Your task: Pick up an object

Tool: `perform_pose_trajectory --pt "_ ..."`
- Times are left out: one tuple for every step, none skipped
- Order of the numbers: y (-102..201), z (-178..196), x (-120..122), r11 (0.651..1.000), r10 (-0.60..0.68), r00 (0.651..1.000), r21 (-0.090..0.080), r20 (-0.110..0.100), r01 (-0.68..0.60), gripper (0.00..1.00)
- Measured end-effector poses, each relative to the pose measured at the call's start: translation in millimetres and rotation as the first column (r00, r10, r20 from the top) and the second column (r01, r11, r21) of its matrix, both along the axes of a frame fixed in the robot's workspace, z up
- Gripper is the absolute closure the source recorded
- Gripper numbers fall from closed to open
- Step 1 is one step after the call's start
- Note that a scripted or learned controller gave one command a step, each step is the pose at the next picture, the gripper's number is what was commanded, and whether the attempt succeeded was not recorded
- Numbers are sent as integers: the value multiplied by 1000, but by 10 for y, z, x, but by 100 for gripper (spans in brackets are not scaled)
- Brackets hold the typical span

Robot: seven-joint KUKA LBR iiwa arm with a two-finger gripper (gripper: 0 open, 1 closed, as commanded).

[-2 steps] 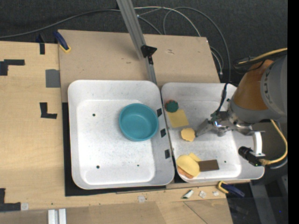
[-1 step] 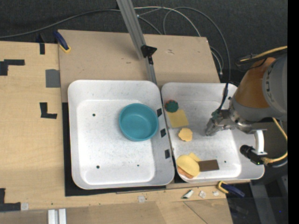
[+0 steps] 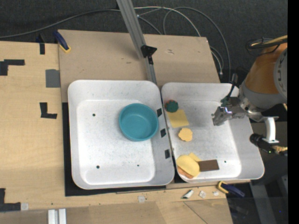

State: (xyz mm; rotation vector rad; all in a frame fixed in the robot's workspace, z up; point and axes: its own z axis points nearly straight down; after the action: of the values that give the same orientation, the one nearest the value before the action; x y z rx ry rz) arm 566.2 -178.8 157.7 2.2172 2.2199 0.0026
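Gripper (image 3: 220, 117) hangs over bare floor of right bin (image 3: 243, 171), right-centre of frame; can't tell its state, nothing seen in it. Objs w/in that bin, along its left side: teal ball (image 3: 172, 106) up top, yellow square sponge (image 3: 178, 119), small yellow round (image 3: 185, 135), yellow lump (image 3: 188, 164) touching brown block (image 3: 208, 165). Left bin (image 3: 93, 171): blue bowl (image 3: 138, 121), centre frame.
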Motion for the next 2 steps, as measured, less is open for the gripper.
perform_pose_trajectory --pt "-35 600 -58 1000 0 1000 0 1 0 100" --pt "-33 822 -52 1000 0 1000 1 -2 0 100"
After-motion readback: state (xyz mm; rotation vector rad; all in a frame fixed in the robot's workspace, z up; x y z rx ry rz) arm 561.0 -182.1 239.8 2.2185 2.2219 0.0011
